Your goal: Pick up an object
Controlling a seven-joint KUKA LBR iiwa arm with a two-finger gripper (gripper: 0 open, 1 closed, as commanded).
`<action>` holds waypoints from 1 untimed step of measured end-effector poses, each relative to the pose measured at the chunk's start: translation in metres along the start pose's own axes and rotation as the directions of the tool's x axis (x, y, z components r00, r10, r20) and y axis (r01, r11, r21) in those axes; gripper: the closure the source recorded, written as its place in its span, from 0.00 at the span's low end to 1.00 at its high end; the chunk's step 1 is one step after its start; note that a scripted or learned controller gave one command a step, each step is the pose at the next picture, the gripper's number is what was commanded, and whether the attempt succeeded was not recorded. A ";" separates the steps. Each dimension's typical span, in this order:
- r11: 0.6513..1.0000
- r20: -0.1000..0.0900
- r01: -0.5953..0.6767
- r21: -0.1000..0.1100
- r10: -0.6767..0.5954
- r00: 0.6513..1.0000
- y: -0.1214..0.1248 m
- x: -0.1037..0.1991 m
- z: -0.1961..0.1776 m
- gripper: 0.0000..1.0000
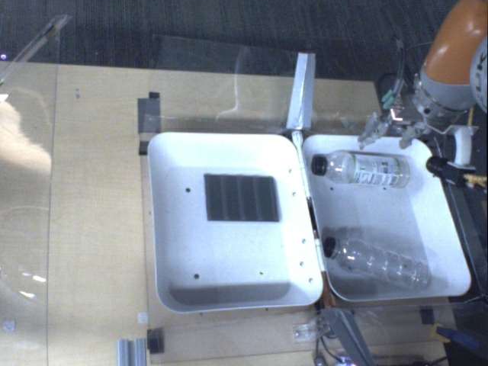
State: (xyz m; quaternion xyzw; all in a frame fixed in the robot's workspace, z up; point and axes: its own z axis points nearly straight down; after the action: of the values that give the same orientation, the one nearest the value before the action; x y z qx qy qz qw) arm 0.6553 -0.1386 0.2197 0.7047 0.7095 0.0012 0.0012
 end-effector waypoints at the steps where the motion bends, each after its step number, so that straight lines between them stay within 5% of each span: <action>1: 0.999 0.001 0.049 -0.004 -0.049 0.999 -0.006 0.006 0.087 0.00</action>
State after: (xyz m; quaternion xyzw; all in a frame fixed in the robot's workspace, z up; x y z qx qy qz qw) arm 0.6495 -0.1323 0.1327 0.6870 0.7266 0.0024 0.0031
